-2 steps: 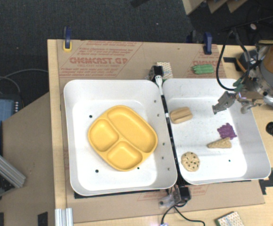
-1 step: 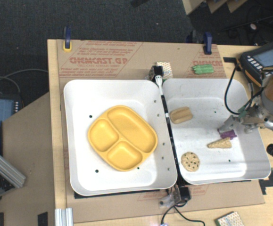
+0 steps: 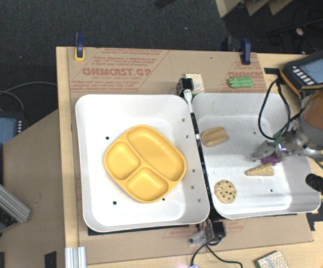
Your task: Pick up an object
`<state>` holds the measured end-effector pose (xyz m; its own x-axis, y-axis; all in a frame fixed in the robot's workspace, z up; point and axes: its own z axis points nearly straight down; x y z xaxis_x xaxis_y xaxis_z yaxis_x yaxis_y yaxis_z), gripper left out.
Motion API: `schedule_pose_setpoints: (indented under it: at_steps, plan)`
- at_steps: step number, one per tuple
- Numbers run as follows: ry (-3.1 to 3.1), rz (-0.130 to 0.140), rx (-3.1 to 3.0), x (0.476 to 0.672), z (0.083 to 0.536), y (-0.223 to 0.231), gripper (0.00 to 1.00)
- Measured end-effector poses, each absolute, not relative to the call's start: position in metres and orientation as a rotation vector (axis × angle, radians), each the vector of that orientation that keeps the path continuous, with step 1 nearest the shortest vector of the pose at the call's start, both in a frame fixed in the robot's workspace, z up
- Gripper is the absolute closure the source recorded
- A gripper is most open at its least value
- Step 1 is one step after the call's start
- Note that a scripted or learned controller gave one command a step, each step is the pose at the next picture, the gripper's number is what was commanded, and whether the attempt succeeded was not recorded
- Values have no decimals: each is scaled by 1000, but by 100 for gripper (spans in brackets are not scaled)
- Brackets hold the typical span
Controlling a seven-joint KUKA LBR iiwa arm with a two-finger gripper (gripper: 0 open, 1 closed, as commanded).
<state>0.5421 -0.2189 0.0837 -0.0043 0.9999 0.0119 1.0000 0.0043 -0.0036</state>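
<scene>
The right bin holds three things: a tan bread roll near its left wall, a round chocolate-chip cookie at the front left, and a tan cone-shaped piece with a purple end at mid right. My gripper hangs low over the right side of this bin, right above the purple end of the cone piece and very close to it. Whether it touches the piece is hidden by the wrist. In the left bin lies a yellow divided plate.
A small green object lies on the bench behind the right bin. Blue clamps stand at the bench's back edge. The arm with its orange band and a black cable crosses the right bin's right edge.
</scene>
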Motion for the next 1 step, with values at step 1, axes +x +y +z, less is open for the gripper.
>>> schedule_pose_setpoints:
  at_steps: [1]
  plan:
    - [-2229,-4,-2221,588,85,-210,0]
